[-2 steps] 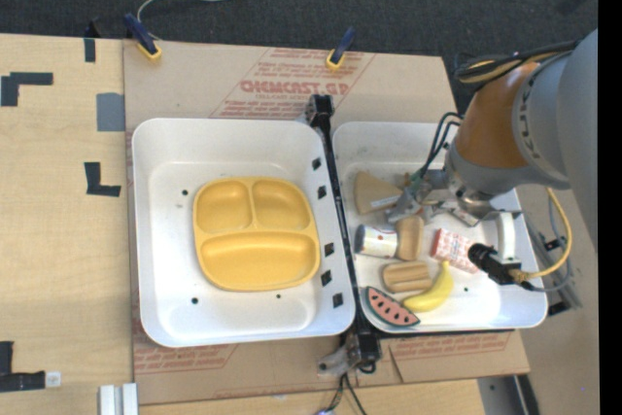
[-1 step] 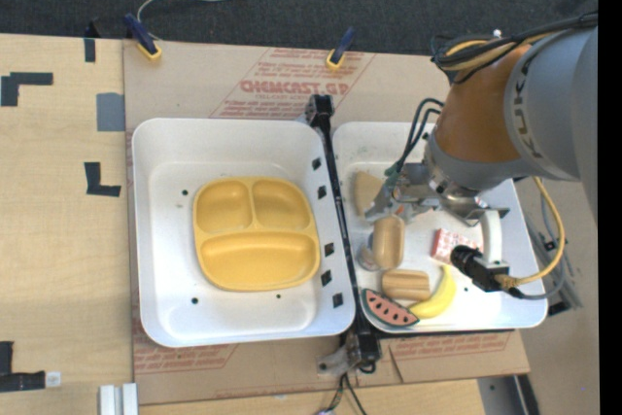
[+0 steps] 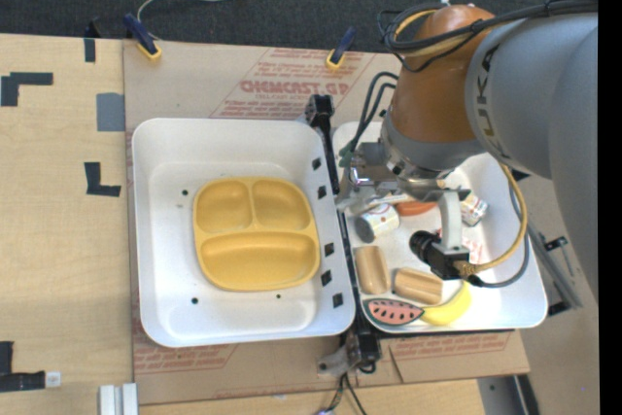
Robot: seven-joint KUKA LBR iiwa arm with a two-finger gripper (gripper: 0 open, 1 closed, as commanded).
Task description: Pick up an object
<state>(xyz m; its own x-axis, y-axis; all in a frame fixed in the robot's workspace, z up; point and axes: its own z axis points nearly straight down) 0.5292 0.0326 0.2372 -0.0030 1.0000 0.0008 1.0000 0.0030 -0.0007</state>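
My gripper [image 3: 366, 202] hangs low over the left side of the right bin [image 3: 520, 301], under the grey arm with its orange band. Just below it lies a small white cylinder with a dark end [image 3: 376, 224], touching or nearly touching the gripper's tip. Along the bin's front lie a tan bread roll [image 3: 369, 268], a second roll [image 3: 419, 285], a watermelon slice [image 3: 393, 312] and a yellow banana [image 3: 449, 308]. An orange-red piece [image 3: 418, 206] and a white die [image 3: 474, 209] peek out from under the wrist.
The left bin [image 3: 155, 238] holds a yellow divided plate [image 3: 258, 233]. A black-clipped wall [image 3: 328, 209] separates the two bins, close to the gripper's left. The arm covers the back of the right bin. Cardboard and a wooden bench surround the bins.
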